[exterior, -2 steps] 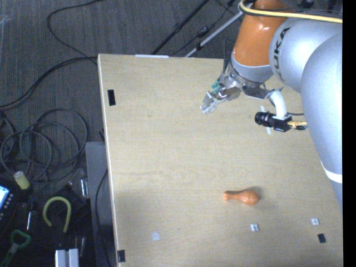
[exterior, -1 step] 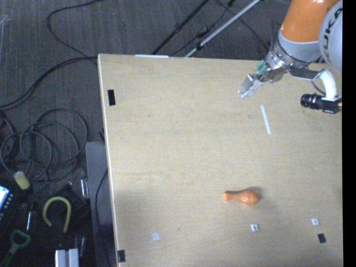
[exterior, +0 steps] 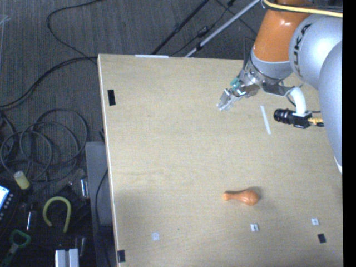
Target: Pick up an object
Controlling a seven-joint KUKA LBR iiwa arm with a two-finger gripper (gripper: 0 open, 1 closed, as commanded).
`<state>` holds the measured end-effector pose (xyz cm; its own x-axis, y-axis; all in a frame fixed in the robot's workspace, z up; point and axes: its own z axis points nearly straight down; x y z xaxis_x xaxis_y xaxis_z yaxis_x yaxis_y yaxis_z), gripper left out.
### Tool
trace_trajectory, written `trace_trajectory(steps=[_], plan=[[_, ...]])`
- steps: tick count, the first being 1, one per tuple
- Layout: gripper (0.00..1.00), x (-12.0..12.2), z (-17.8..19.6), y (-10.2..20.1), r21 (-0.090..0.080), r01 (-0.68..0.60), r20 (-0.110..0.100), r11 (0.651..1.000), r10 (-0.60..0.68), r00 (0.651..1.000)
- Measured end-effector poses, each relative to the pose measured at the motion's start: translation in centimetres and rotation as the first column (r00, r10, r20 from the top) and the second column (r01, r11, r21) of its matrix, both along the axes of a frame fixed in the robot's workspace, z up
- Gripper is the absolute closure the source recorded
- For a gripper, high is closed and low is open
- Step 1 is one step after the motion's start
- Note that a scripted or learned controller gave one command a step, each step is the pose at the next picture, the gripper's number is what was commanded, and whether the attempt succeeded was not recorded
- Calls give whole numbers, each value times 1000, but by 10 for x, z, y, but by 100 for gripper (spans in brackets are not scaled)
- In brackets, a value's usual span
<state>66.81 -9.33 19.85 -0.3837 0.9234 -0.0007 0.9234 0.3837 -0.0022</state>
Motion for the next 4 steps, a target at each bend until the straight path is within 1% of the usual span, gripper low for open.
trace_trajectory(steps=[1,2,3,4], plan=[[100,-64,-15,45,2,-147,1,989,147,989],[100,-44,7,67,-1,430,0,903,-430,903],[100,-47,92,-6,-1,322,2,947,-322,947],[100,-57,10,-75,-2,194,-1,981,-194,981]])
